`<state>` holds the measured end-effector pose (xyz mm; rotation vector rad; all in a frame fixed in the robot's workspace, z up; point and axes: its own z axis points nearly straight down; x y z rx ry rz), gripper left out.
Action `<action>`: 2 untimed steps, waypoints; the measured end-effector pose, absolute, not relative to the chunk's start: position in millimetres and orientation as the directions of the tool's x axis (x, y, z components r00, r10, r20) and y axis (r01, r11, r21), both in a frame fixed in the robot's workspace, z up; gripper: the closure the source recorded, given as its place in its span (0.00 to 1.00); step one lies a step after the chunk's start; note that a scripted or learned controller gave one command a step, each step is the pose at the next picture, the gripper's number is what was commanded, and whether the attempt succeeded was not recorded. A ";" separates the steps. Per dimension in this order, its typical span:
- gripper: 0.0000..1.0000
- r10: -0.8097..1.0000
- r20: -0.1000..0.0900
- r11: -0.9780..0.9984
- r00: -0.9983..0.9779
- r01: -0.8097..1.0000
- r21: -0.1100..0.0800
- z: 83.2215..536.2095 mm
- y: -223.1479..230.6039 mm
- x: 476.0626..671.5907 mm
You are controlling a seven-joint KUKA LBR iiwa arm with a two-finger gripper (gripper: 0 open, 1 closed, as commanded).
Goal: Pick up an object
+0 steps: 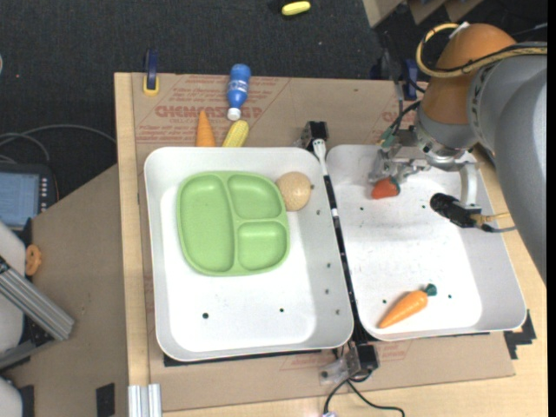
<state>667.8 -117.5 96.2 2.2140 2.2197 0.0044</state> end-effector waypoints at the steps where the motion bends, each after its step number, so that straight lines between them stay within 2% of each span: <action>1: 1.00 1.000 0.002 0.006 -0.006 1.000 0.006 191.0 -52.8 631.6; 2: 0.00 1.000 0.000 0.002 -0.002 1.000 0.000 184.8 -56.8 631.5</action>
